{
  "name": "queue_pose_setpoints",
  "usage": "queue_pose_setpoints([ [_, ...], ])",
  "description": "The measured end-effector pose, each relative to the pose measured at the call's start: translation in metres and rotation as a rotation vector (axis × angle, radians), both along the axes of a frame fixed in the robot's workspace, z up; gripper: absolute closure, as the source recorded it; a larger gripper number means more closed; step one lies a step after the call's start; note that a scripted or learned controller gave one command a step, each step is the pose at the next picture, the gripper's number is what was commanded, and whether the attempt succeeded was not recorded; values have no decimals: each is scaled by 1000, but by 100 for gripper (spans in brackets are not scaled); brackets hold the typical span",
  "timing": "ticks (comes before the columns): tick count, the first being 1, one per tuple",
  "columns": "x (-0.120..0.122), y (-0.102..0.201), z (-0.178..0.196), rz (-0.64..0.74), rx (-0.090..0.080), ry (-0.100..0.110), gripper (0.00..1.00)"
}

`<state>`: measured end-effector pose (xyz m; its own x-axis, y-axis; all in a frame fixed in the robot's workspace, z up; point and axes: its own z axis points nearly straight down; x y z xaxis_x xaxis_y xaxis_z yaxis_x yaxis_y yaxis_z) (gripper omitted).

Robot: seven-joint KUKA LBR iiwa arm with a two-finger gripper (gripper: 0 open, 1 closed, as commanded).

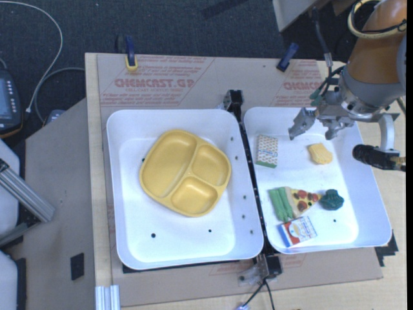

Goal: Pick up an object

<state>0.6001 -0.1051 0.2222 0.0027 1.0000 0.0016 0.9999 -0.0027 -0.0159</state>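
Two bins: nearest in the right bin (368,192) lie a carton (297,230), celery (281,203), pizza (304,199) and broccoli (332,199); beyond, a box (267,150) and yellow piece (320,154). The gripper (319,124) hovers open, holding nothing, just above that piece. A yellow plate (185,172) sits in the left bin (129,225).

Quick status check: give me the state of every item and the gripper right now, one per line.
Gripper: open, holding nothing, above the right bin.
Yellow block: in the right bin, just below the gripper.
Patterned packet: flat, right bin, near its left wall.
Green sticks: lying beside the pizza slice.
Broccoli: right of the pizza slice.
Red-blue card: flat, front of right bin.
Yellow tray: upright in the left bin, compartments bare.
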Motion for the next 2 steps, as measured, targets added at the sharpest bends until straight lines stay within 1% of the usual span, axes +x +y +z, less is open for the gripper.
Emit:
queue_pose_setpoints([
  [1, 3, 0, 8, 3, -2, -15, 0],
  [2, 3, -2, -55, 2, -1, -9, 0],
])
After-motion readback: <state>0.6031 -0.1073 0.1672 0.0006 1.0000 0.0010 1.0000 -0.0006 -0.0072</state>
